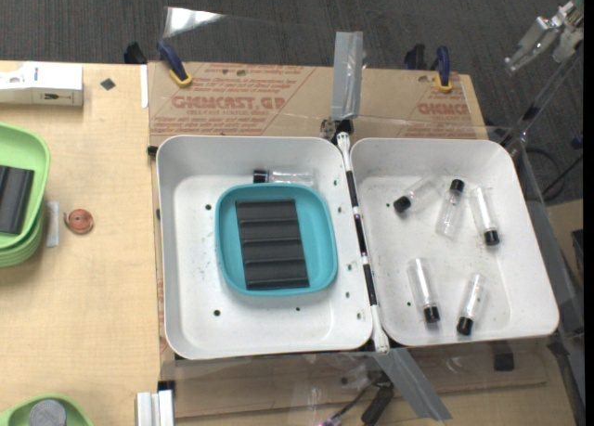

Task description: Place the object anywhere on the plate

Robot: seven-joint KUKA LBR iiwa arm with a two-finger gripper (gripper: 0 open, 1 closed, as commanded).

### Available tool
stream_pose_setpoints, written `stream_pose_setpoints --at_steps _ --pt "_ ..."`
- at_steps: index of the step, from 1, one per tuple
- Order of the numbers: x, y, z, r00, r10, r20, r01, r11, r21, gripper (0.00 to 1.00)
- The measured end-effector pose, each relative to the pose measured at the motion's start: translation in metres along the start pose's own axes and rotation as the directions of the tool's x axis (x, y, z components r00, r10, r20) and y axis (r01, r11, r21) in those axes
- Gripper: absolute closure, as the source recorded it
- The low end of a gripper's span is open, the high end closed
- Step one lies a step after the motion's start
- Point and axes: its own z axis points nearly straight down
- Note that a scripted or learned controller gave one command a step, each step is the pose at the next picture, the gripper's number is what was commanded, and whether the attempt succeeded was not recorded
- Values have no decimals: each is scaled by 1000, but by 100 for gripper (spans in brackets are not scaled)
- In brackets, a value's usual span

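A teal square plate (276, 239) sits in the middle of the left white bin (186, 313). A black ribbed insert (271, 243) lies on it. Just behind the plate's far edge, a clear vial with a black cap (281, 176) lies on its side on the bin floor, apart from the plate. Several more clear vials with black caps are scattered in the right white bin (524, 257), among them one at the far left (413, 197), one near the middle (423, 290) and one at the front (470, 303).
A cardboard sheet (241, 99) held by clamps lies behind the bins. On the wooden bench to the left stand a green tray (28, 238) and a white box (42, 85). A metal stand (543, 34) rises at the top right.
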Motion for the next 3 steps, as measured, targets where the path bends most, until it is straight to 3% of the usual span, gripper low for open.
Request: stream_pose_setpoints --at_steps 3 --pt "1 0 0 1000 0 0 0 1000 0 0"
